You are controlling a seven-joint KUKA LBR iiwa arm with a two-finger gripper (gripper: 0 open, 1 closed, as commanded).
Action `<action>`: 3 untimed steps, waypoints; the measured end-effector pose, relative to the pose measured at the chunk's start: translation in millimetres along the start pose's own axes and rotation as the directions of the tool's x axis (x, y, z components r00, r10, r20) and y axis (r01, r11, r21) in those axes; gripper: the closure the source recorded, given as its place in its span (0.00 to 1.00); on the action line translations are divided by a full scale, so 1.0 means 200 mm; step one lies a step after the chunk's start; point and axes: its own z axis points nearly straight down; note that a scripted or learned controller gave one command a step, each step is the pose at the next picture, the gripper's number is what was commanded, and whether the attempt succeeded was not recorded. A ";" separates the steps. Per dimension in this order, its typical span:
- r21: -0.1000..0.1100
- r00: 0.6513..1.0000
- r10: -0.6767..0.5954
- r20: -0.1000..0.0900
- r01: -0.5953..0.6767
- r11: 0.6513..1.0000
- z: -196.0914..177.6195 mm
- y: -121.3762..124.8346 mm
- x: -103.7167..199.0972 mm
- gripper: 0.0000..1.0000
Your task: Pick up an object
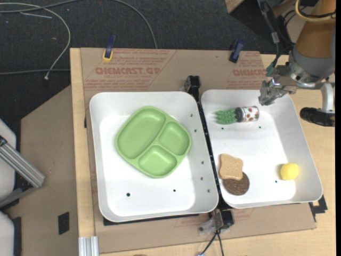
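Note:
My gripper (268, 96) hangs over the far edge of the right bin (266, 143), just up and right of a small toy with a green bristly end and a white-and-red body (237, 114) lying on its side. Nothing shows between the fingers. A tan toast-shaped piece (230, 166) lies at the bin's near left, overlapping a dark brown round cookie (236, 184). A yellow ball (289, 171) rests near the bin's right wall.
The left bin (106, 191) holds a green plate with three compartments (153, 141). Blue clamps (110, 47) (236, 50) pin the cardboard base at the back. A black bracket (192, 84) sits between the bins at the far side.

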 end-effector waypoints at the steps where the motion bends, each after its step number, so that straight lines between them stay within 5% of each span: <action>1: 0.008 1.000 0.000 -0.002 0.000 1.000 0.04 0.00 0.00 1.00; 3: 0.012 1.000 -0.005 -0.006 0.005 1.000 0.09 -0.20 0.53 1.00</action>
